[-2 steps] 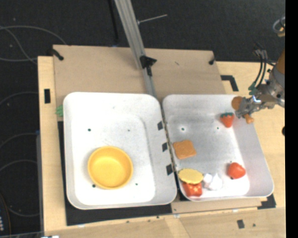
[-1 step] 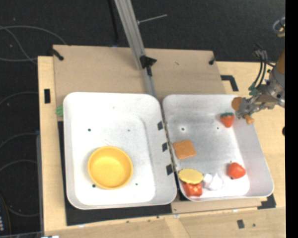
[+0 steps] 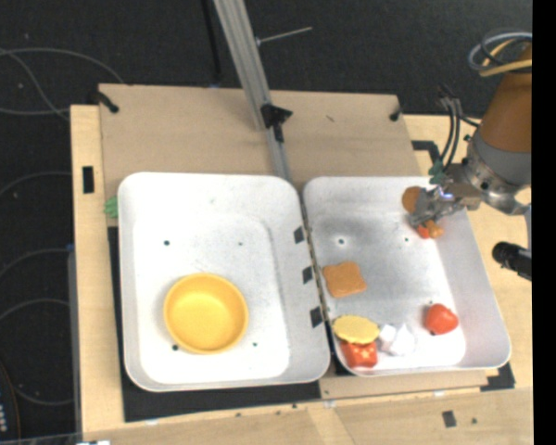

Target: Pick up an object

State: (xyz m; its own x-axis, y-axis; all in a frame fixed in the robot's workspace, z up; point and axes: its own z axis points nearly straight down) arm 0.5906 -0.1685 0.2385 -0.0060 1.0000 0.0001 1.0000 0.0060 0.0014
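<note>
Gripper [image 3: 433, 213] sits low over far-right corner of right bin [image 3: 389, 191], at a small orange-brown object [image 3: 415, 198] w/ a red bit [image 3: 431, 232] just below; can't tell its state. Same bin: tan square [image 3: 344, 279] mid-left, red piece [image 3: 440, 319] near-right, yellow disc [image 3: 355, 328] on red item [image 3: 359, 353] and white bit [image 3: 399, 341] at near edge. Left bin [image 3: 204, 193] has yellow bowl [image 3: 205, 312], near-left.

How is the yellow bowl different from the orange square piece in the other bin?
The yellow bowl is round and hollow; the orange square piece is flat with corners. The bowl looks clearly larger than the square piece. The bowl lies in the left bin, apart from other things; the square piece lies in the right bin, with more items near it. Both rest on a white bin floor.
</note>
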